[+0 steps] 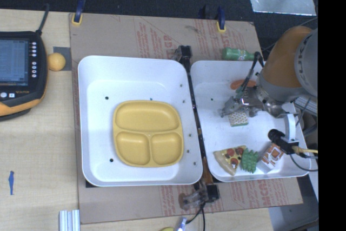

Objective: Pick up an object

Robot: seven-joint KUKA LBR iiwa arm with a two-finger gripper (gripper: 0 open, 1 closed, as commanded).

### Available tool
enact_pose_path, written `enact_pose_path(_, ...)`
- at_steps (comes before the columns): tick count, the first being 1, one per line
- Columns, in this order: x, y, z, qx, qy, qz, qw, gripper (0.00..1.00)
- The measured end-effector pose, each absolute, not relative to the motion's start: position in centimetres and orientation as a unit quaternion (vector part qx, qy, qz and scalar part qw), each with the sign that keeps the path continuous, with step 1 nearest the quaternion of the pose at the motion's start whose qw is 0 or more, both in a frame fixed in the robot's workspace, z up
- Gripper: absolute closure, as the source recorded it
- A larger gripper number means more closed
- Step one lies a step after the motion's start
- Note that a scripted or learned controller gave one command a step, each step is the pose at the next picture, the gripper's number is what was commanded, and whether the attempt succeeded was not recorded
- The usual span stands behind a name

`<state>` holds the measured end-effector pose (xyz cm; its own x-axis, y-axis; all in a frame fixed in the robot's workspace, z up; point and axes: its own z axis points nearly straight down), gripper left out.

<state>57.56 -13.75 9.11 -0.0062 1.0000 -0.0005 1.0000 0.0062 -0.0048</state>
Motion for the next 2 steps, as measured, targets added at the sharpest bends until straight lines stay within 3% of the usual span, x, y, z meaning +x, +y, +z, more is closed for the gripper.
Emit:
enact_pose_path(1, 57.6, -13.9, 10.2, -0.704, -0.71, 0.0022, 0.002, 1.0)
enact_pose_path(2, 58.6, -7.4, 19.2, -0.706, -0.708, 0.0, 0.001, 1.0)
